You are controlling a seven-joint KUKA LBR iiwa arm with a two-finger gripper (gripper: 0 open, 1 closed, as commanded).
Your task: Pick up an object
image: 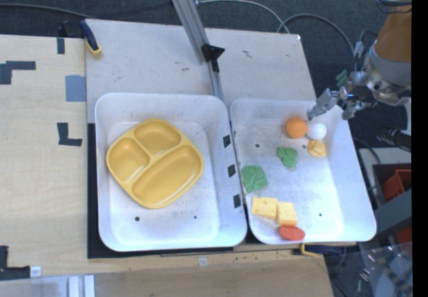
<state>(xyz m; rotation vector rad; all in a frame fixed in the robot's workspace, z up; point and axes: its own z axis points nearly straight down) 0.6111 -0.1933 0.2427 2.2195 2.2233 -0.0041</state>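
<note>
The right bin (pixel 348 215) holds small toy foods: an orange ball (pixel 296 128), a white ball (pixel 317 131), a small yellow piece (pixel 317 148), two green leafy pieces (pixel 287 156) (pixel 254 178), two yellow cheese blocks (pixel 264 208) (pixel 287 213) and a red piece (pixel 291 233). My gripper (pixel 332 105) hangs above the bin's upper right corner, just right of and above the orange and white balls. Nothing shows between its fingers. The grey arm with its orange band (pixel 394 31) reaches in from the right.
The left bin (pixel 107 222) holds a yellow divided plate (pixel 155 162). A slanted metal pole (pixel 189 11) crosses the top and ends at the bins' shared edge. Cables (pixel 321 21) run over the board behind the right bin. A wooden bench surface (pixel 40 175) lies to the left.
</note>
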